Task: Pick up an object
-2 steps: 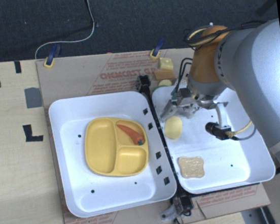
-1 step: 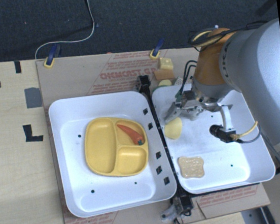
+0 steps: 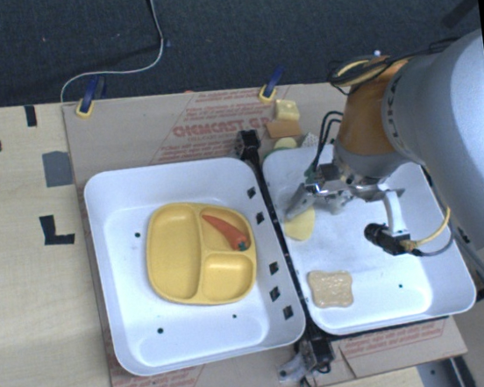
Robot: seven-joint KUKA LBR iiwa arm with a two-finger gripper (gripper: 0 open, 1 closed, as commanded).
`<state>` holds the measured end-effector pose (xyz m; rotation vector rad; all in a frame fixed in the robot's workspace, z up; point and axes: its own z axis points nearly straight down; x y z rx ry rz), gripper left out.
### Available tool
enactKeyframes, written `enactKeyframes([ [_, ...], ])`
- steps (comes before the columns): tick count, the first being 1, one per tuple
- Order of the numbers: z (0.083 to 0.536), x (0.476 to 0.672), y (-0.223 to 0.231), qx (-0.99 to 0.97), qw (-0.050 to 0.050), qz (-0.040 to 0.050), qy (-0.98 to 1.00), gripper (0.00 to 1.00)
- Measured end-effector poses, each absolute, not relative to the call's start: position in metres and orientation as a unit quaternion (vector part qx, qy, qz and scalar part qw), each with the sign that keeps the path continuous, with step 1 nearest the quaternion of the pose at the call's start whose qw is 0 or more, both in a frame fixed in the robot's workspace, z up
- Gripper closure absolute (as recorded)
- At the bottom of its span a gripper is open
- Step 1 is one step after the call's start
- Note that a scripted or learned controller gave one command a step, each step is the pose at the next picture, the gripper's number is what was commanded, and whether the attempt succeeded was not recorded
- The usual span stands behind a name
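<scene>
Lemon (image 3: 300,225) lying in right bin (image 3: 432,296), hard against left wall, beside divider. Gripper (image 3: 300,200) hanging just above it; whether fingers spread or pressed together, cannot tell. Risk: round fruit rolling away or jamming against wall, finger catching rim. Cracker (image 3: 331,289) lying nearer front. Left bin (image 3: 128,336) bearing yellow tray (image 3: 180,258), red pepper (image 3: 226,228) sitting in compartment.

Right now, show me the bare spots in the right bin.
Right bin: bare floor between the tan slab and the far right rim. Crowded at the upper left, where the gripper hangs over the yellow piece.
</scene>
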<state>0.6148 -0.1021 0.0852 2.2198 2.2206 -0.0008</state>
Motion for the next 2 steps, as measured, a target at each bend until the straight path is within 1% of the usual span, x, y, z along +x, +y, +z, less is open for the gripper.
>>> enactKeyframes([
  [1,0.0854,0.6056,-0.1012,0.707,0.001,0.0000,0.707,0.00],
  [2,0.0852,0.6046,-0.0980,0.707,0.001,0.0000,0.708,0.00],
])
